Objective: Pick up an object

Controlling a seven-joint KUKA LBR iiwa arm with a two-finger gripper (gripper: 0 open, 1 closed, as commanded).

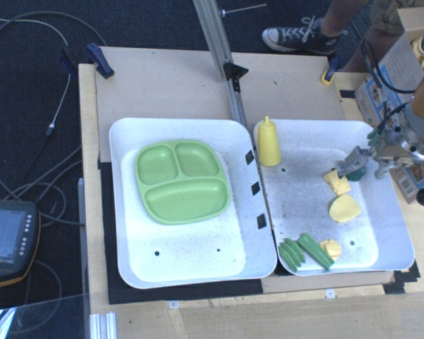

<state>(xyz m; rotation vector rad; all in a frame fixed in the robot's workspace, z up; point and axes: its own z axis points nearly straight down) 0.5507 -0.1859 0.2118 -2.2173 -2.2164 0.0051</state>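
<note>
Over the right bin (pixel 392 221), near its right edge: end effector (pixel 358 162) low, just above and beside a small yellow wedge (pixel 337 183). Reach-and-descend stage by the look of it, nothing lifted yet. Impossible to tell how far the tips are apart at this slant, or whether touching the wedge. Nothing visibly held. Other candidates in the same bin: a rounder yellow lump (pixel 344 208) just below the wedge, a green pea pod (pixel 305 251) and a small yellow bit (pixel 331 248) at the near edge, a yellow squeeze bottle (pixel 268 142) lying in the far left corner. Left bin (pixel 127 260) carrying a green divided plate (pixel 182 182). Next, probably: settle over the wedge, close, then lift straight up; risk of nudging it aside
</note>
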